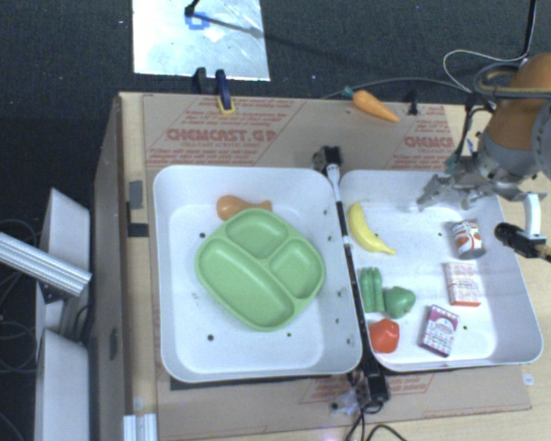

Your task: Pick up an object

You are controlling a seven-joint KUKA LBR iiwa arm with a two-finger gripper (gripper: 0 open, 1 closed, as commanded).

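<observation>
Red block lettering reading "CHEMCAST GP" is printed on the brown protective sheet (257, 122) covering the bench, toward the upper left of the frame just above the left white bin (179, 246). The same red lettering appears again on that sheet toward the upper right, above the right white bin (519, 315), partly hidden and seen at a slant, so only part of the word can be made out. Printing on the small packages in the right bin is too small to read.
</observation>
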